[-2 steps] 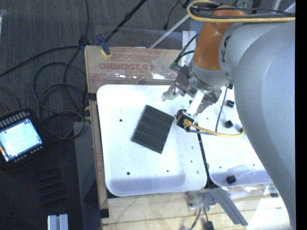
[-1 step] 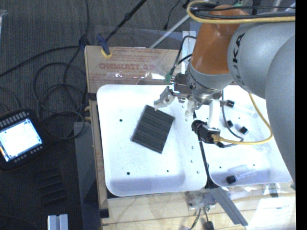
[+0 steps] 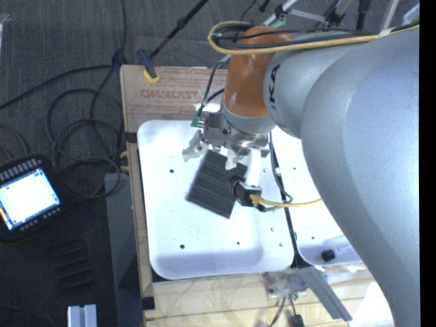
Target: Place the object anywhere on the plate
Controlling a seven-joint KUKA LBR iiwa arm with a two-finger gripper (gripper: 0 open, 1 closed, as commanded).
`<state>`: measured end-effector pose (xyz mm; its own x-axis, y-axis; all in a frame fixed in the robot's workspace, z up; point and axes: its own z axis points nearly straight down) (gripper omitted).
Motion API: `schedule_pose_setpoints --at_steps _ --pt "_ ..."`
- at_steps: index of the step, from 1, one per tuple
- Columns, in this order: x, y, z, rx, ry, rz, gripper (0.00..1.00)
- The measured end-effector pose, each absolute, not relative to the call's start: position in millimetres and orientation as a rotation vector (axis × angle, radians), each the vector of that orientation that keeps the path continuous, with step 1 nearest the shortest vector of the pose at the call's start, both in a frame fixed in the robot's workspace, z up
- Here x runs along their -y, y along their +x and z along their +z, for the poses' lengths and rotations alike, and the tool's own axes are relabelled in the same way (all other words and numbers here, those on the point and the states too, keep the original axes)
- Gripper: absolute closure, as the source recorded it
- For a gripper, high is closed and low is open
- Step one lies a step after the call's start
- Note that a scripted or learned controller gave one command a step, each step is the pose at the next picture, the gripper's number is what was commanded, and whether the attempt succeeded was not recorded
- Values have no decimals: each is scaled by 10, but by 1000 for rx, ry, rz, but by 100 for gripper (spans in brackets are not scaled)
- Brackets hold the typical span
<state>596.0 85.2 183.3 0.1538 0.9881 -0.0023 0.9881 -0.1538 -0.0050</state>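
Where it reaches in from the right, the grey arm [image 3: 354, 114] takes up most of that side of the view and covers much of the right bin [image 3: 320, 247]. Its orange band [image 3: 248, 80] sits above the far edge of the left bin [image 3: 163, 237], and the wrist points down into that bin.

The two white bins lie side by side on a wooden bench [image 3: 170, 94], whose far part bears red printing. The left bin is seen almost whole; of the right one a near corner and a strip along the dividing edge can be seen.

The gripper [image 3: 215, 157] hangs over the far half of the left bin. Whether it is spread or pressed together cannot be told from this angle.

The object [image 3: 212, 186], a dark, ribbed, flat rectangular block, is in the left bin, near its middle and tilted against the bin's sides. Its upper end reaches up to the gripper, and its lower end points toward the near left. Whether the block lies on the bin floor or is lifted off it cannot be made out.

A pendant [image 3: 26, 197] with a lit screen lies on the dark floor at the left, well apart from the bench. A yellow cable [image 3: 300, 201] runs from beside the block's right edge across to the arm. A small dark item [image 3: 328, 255] lies in the near corner of the right bin.
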Motion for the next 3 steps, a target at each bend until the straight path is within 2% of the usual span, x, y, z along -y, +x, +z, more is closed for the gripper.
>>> schedule_pose_setpoints --at_steps 1,2,3 --pt "-1666 6334 1791 2434 -1986 4 0" --pt "-1293 6685 2129 2624 -1730 5 0" --pt "-2246 6661 2667 2790 -1448 1 0"
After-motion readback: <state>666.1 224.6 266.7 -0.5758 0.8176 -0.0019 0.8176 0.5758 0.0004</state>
